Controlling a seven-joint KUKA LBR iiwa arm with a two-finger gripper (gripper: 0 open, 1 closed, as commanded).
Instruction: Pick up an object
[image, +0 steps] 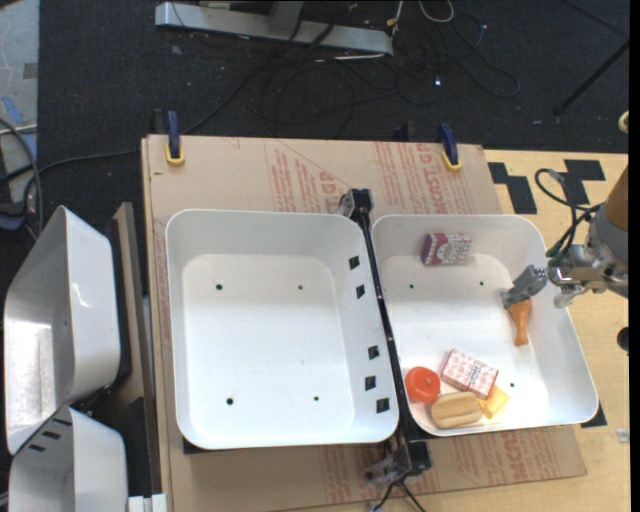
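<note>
A brown cardboard-covered bench (300, 165) fills the middle of the scene, seen from above at a slant, with dark carpet and loose cables beyond its far edge. Two clamps hold the board's far edge, a yellow-tipped one (174, 140) to the left and a blue-and-yellow one (449, 148) to the right.

Two shallow white bins sit side by side on the bench, touching along a dark centre divider. The left bin (270, 320) shows only its bare floor with four small dark holes. The right bin (560, 370) holds all the loose objects.

The grey robot arm (612, 235) enters at the right edge, its wrist over the right bin's right rim. The gripper (524, 288) points left and down into the bin; whether its jaws are open or closed cannot be told from this angle. An orange, carrot-shaped object (520, 322) lies just below the fingertips, touching or nearly touching them, near the bin's right wall; nothing shows it clamped between the fingers.

At the far side of the right bin lies a small purple-and-white carton (446, 248), well apart from the rest. In the near corner four things cluster: a red-and-white patterned box (469, 372), a tan bread-roll-shaped piece (455, 410) just in front of it, a red-orange round piece (422, 384) to the left, and a small yellow piece (495, 402) to the right.
</note>
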